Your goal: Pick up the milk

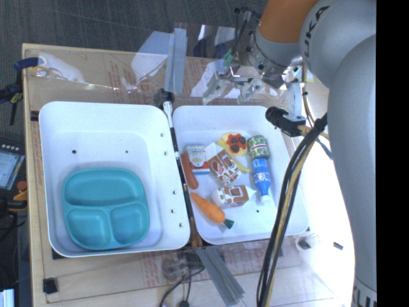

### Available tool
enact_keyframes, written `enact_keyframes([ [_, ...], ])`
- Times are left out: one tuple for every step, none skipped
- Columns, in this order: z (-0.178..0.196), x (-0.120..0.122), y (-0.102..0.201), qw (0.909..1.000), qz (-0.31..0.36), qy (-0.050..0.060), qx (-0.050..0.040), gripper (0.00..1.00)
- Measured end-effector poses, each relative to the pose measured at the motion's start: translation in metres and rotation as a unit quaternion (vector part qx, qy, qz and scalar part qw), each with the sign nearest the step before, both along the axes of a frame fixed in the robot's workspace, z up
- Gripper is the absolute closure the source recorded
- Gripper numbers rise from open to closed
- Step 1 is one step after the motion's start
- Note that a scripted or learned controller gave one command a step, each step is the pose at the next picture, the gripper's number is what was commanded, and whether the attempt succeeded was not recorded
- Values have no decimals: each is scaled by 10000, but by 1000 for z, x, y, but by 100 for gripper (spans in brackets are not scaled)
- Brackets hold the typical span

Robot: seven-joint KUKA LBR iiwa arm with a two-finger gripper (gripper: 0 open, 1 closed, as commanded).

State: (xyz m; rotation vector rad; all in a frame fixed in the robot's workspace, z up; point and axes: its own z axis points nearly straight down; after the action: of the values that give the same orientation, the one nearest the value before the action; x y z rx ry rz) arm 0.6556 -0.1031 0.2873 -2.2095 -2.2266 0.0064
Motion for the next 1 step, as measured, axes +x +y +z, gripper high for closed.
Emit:
enact_keyframes([
  [-180,-56,-3,9779,2085,-72,-98,0],
])
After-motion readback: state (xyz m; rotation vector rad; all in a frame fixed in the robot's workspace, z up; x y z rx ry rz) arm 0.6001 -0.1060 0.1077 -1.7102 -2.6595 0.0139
